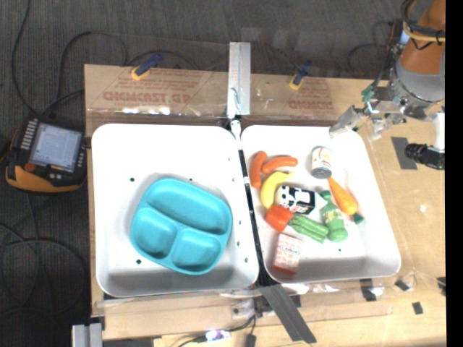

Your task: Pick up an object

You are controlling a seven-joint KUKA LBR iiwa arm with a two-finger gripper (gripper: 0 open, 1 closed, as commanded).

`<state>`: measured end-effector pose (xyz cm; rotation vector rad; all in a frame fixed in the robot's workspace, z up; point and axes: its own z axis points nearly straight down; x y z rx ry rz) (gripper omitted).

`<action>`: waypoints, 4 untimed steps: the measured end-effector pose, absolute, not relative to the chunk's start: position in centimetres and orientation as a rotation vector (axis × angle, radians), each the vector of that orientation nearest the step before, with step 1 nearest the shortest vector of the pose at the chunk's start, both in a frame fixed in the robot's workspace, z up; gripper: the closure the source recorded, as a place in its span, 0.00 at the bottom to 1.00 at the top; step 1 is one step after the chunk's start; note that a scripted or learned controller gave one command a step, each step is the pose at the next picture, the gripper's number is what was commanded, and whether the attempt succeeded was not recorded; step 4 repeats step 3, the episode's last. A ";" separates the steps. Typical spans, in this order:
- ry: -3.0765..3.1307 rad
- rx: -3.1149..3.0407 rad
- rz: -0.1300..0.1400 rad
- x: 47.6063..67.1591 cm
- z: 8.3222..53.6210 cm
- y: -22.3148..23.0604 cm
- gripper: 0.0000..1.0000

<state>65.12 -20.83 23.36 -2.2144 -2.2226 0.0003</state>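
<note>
While the left bin (108, 266) carries just a turquoise divided tray (182, 224) lying at its middle, the right bin (376, 251) is crowded with small toy foods. Taking that right bin as a clock face, an orange sausage-like piece (278, 163) and a second orange piece (257, 168) lie toward eleven o'clock, with a yellow banana (269, 189) just below them. A small white can (321, 162) stands near one o'clock. At the centre sits a black-and-white carton (297, 199), touching the banana. A carrot (343, 196) slants at three o'clock, and a green bottle (333, 221) lies just under it toward four. A red piece (278, 217) and a green vegetable (310, 228) rest just below centre, and a small printed packet (288, 253) lies at seven o'clock.

The gripper (344, 124) hangs over the bin's rim at one o'clock, apart from every object; the white can is the nearest, lying toward seven o'clock from the fingertips. Whether the fingers are spread or closed cannot be told, since they blur against the rim; nothing shows between them. The arm (423, 56) reaches in from the upper right, its orange band above the wrist, the tool angled down and leftward.
</note>
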 end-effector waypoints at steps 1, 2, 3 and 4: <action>-2.438 -1.978 -0.004 61.5 9.9 -21.1 0.00; -2.437 -1.975 -0.006 61.6 10.5 -21.0 1.00; -2.606 -1.753 0.001 64.1 20.8 -18.1 1.00; -2.606 -1.753 0.001 64.1 20.8 -18.1 1.00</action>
